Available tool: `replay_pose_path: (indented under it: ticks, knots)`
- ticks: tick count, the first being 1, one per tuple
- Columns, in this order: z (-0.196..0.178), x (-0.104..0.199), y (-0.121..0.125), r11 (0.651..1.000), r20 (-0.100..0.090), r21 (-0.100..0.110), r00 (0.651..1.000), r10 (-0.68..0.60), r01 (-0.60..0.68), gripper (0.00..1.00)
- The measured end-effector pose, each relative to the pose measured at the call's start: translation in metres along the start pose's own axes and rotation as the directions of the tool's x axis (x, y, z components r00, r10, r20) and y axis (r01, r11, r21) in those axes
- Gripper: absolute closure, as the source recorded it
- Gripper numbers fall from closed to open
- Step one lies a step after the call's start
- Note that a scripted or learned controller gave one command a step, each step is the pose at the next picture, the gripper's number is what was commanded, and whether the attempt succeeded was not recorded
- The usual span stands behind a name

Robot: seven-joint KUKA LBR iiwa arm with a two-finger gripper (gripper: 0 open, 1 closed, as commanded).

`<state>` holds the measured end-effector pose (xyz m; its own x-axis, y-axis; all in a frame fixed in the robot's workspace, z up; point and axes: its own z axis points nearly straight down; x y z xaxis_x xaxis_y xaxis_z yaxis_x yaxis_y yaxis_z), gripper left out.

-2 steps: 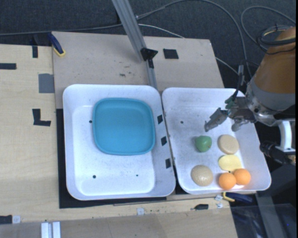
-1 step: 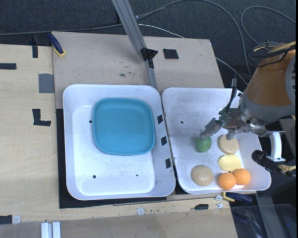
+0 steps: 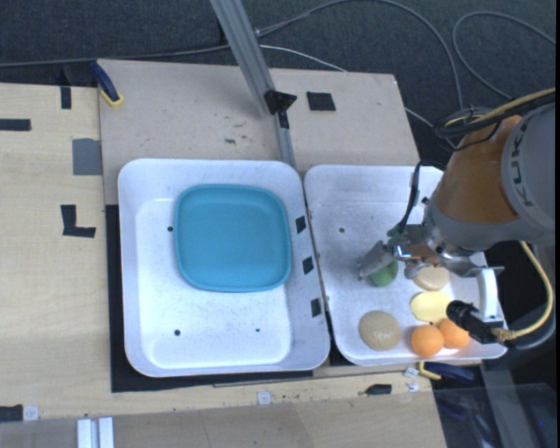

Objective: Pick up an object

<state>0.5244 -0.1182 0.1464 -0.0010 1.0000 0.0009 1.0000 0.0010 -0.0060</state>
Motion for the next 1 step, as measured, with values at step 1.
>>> replay_pose_path:
  ticks: [1]
  knots:
    - [0.0526, 0.0004, -0.0012, 1.000, 0.000, -0.001, 1.000, 0.001, -0.001, 0.00]
